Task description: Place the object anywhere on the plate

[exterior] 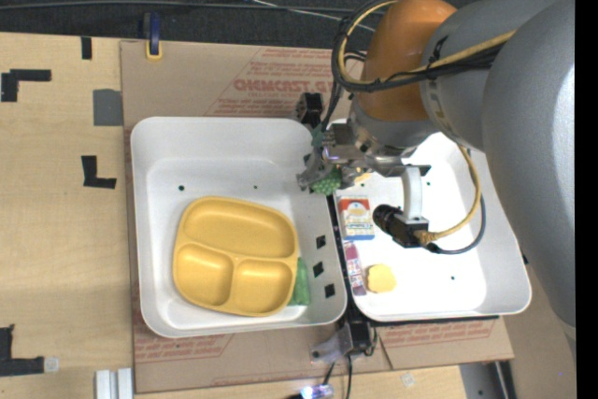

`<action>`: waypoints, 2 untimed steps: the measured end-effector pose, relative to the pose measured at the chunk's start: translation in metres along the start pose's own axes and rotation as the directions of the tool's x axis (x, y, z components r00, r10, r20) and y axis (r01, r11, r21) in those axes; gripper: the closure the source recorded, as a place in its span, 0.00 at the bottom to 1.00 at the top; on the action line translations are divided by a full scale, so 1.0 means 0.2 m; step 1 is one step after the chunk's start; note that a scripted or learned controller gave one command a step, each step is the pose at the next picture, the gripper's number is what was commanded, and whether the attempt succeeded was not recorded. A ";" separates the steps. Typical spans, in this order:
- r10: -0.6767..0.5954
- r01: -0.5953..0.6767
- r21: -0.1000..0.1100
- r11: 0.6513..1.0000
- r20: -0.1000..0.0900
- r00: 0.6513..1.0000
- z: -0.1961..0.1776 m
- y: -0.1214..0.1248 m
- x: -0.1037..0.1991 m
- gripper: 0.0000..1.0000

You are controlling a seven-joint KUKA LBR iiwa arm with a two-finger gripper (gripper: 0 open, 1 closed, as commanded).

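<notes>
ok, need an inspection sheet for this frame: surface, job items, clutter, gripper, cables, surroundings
Surface: two white bins, left bin and right bin, on a cardboard sheet.
Job's things: yellow three-compartment plate in left bin; green object against its right edge.
Clutter: small carton, purple item and yellow piece in right bin.
Grippers: gripper over the divide between bins; fingers unclear.
Cables: black cable behind the bench; yellow hose at the wrist.
Surroundings: blue clamp.

The yellow three-compartment plate (235, 255) lies flat in the left bin, down and to the left of my pincer (322, 171), while the small yellow object (379, 277) rests in the right bin, below my pincer and slightly to its right.
</notes>
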State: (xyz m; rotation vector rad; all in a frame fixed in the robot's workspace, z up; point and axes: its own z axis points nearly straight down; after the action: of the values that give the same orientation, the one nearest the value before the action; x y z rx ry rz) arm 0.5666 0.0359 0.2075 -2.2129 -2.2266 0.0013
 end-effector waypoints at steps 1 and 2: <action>-0.002 0.002 0.000 1.000 -0.001 1.000 -0.02 -0.03 0.31 1.00; -0.001 0.001 -0.002 1.000 0.000 1.000 -0.09 0.02 0.59 1.00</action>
State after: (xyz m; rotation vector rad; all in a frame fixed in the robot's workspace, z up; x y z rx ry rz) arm 0.5698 0.1539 0.2265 -2.2131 -2.2284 -0.0013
